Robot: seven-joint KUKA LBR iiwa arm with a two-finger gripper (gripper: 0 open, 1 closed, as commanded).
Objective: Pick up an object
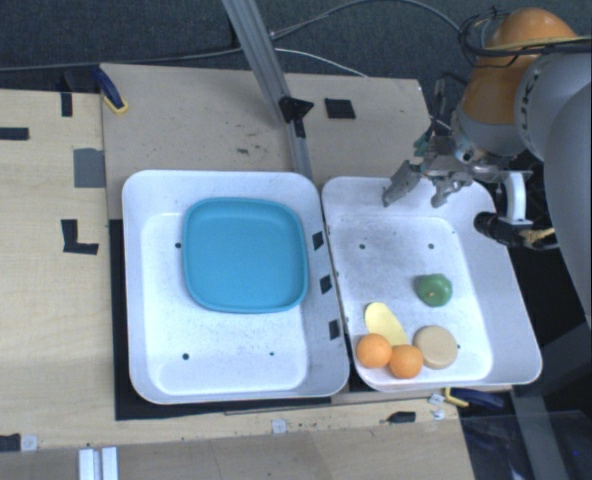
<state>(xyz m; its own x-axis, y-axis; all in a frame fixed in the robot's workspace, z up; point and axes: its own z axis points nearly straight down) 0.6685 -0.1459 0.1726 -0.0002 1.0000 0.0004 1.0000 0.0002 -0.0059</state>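
You have the arm (536, 78) reaching in over the right bin (496, 298); the left bin (146, 268) carries a blue plate (244, 254); the gripper (422, 186) hangs above the right bin's far end, fingers spread, holding nothing; this looks like the approach step. The candidates lie well apart from it at the near end: beige disc (436, 346), yellow piece (383, 320), green ball (434, 289), two orange balls (374, 351); you'd next travel toward one and descend.

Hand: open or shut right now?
Open. The hand hangs over the right bin's far edge, two fingers splayed apart, nothing between them.
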